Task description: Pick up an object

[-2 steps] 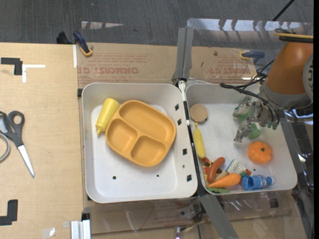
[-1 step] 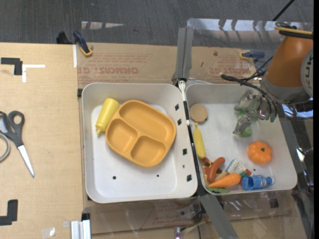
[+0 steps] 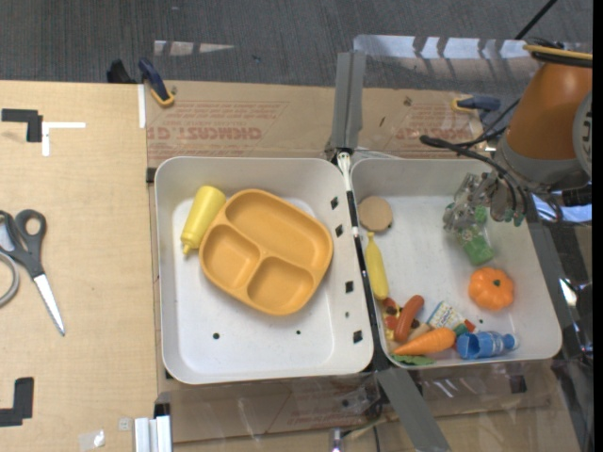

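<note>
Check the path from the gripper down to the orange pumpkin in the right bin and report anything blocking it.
The gripper is over the right bin, with a green piece at its tip. The pumpkin sits just below that, apart from it, with bare bin floor around it. Only the green piece lies between.

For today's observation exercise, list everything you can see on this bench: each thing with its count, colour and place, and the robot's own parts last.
Bins: 2, white, side by side; left bin, right bin.
Divided plate: 1, orange-yellow, left bin.
Bottle: 1, yellow, left bin, against the plate's left edge.
Round disc: 1, tan, right bin, top left.
Banana: 1, yellow, right bin, along left wall.
Pumpkin: 1, orange, right bin, right side.
Carrot: 1, orange, right bin, front.
Blue bottle: 1, right bin, front right.
Green item: 1, right bin, beneath the gripper.
Scissors: 1, grey, bench at left.
Arm: 1, grey and orange, right.
Gripper: 1, over right bin.
</note>
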`<state>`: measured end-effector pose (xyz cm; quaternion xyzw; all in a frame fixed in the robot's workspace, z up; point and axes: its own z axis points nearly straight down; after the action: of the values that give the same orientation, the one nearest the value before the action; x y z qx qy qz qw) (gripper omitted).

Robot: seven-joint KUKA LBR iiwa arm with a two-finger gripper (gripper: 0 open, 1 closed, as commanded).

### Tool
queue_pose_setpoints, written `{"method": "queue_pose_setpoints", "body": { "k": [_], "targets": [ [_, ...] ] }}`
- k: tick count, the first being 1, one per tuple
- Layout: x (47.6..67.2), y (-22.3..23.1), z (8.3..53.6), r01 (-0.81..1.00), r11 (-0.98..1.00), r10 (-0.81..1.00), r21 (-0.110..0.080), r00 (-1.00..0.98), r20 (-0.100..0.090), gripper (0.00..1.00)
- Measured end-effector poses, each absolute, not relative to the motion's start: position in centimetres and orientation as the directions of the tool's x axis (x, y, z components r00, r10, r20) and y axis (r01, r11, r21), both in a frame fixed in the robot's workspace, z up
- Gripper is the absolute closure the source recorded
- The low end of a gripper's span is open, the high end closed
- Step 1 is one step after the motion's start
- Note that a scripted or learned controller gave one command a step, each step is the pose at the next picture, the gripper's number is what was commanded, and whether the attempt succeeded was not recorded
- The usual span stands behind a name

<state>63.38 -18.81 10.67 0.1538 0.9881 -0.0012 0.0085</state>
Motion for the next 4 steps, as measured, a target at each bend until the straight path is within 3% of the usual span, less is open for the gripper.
{"method": "queue_pose_setpoints", "body": {
  "k": [1,2,3,4],
  "targets": [
    [64.0,-12.0,19.8,0.262,0.965,0.262,0.001,-0.965,-0.006,1.00],
    [60.5,-9.6,9.3,0.035,0.999,0.035,0.000,-0.999,-0.004,1.00],
    [58.0,-15.4,18.3,-0.130,0.992,-0.130,-0.001,-0.992,-0.005,1.00],
    [61.6,-22.2,13.7,-0.240,0.971,-0.240,-0.002,-0.971,-0.006,1.00]
  ]
}}
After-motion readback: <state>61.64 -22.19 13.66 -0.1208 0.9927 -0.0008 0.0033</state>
